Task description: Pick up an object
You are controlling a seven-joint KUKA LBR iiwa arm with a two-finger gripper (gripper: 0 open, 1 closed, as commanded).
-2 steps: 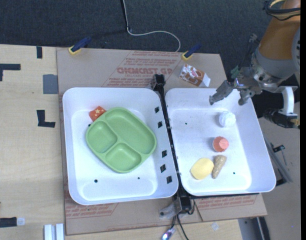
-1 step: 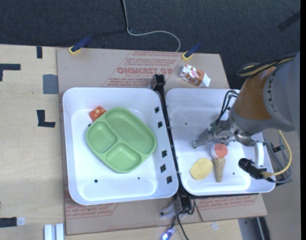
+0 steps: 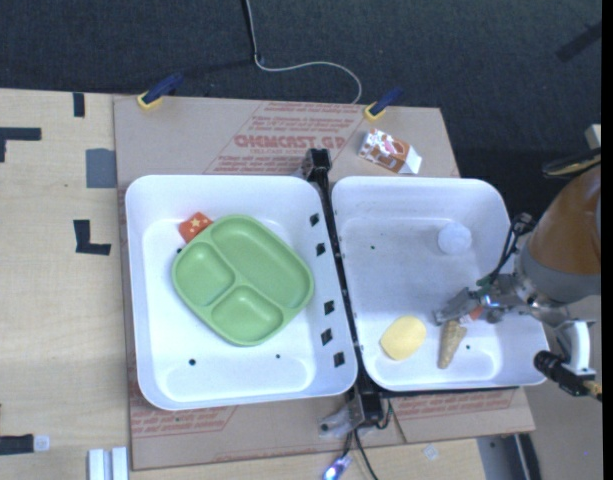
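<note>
Reaching in from your right, the gripper (image 3: 464, 311) sits low over the right bin (image 3: 486, 203), its fingertips pointing toward the bin's near centre. You cannot tell whether the fingers are apart or together; they read as a small grey cluster with a red-orange fleck among them. Just below the tips lies a tan cone-shaped object (image 3: 451, 344), its upper end touching or nearly touching the gripper; nothing shows it held between the fingers. Behind the fingers, the wrist runs to the bin's right wall, and the arm (image 3: 571, 238) with its orange band rises at the frame edge, partly cut off.

Beside the cone to its left you have a yellow rounded object (image 3: 403, 337), close but apart from it. A pale, translucent round item (image 3: 453, 238) rests toward the bin's far side, hard to make out against the white floor.

The left bin (image 3: 146, 268) holds a green divided plate (image 3: 243, 279), with a small red-orange block (image 3: 194, 227) at its far-left rim. A small printed packet (image 3: 389, 152) lies on the cardboard beyond the bins.
</note>
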